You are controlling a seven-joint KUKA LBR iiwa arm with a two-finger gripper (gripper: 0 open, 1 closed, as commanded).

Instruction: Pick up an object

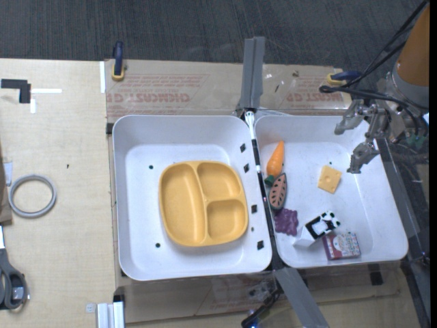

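My gripper hangs over the upper right part of the right bin, its two metal fingers spread apart with nothing between them. Just below and left of it lies a yellow cheese wedge. An orange carrot and a watermelon slice lie along the bin's left wall, with a purple grape bunch under them. Toward the front sit a black-and-white toy and a small pink box.
The left bin holds a yellow divided plate. A divider bar runs between the bins at the back. A tape roll and scissors lie on the bench at far left. Cables trail near the arm.
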